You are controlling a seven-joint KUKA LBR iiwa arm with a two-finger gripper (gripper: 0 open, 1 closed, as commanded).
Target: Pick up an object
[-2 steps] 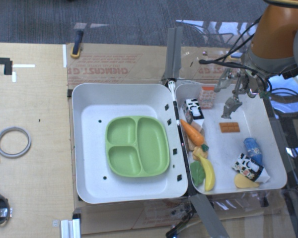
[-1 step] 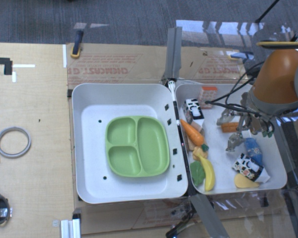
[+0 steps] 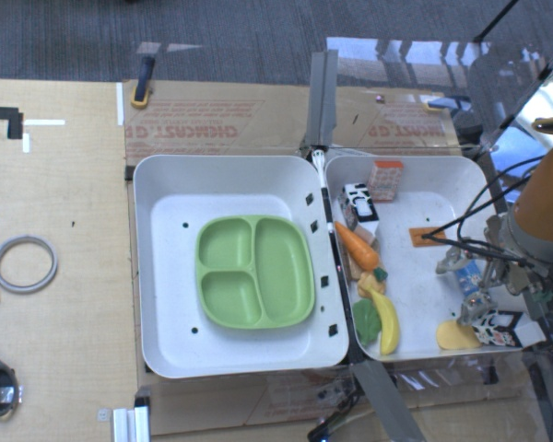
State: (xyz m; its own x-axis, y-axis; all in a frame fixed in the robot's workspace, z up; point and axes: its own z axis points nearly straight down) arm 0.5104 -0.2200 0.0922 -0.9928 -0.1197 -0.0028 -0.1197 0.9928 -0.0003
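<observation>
The robot's hand [image 3: 476,295] hangs low in the right bin [image 3: 415,180] beside a yellow disc [image 3: 456,336]; its grip cannot be told. A green tray [image 3: 256,272] fills the left bin [image 3: 166,274].

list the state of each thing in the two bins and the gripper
green divided plate: flat in the left bin
carrot: lying by the right bin's left wall
banana: lying near the carrot
small carton: standing at the far wall
gripper: low in the right bin, over small items
</observation>
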